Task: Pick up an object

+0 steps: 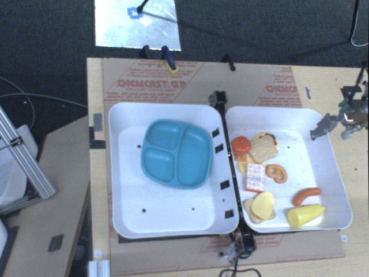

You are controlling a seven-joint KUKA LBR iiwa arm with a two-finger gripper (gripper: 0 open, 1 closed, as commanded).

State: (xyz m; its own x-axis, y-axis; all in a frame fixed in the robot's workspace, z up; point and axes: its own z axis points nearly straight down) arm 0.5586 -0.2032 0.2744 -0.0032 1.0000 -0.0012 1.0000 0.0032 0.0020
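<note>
From the camera view, the jaws [330, 126] hang at the right bin's [323, 154] far right corner, above its rim; they are small and blurred here, so I cannot tell how far open they stand, and nothing shows between them. All the toy food lies left of and below the jaws, in that same bin. I count eight pieces:

- one red tomato [240, 145]
- one sandwich [264, 148] beside the tomato
- one pretzel [277, 172]
- one red-and-white packet [255, 178]
- one sausage [305, 196], long axis slanting up to the right
- one yellow corn-like piece [305, 215], long axis nearly level
- two pale rounded pieces [260, 206]

Farther left, the other bin [127, 212] holds one blue divided plate [176, 154].
</note>
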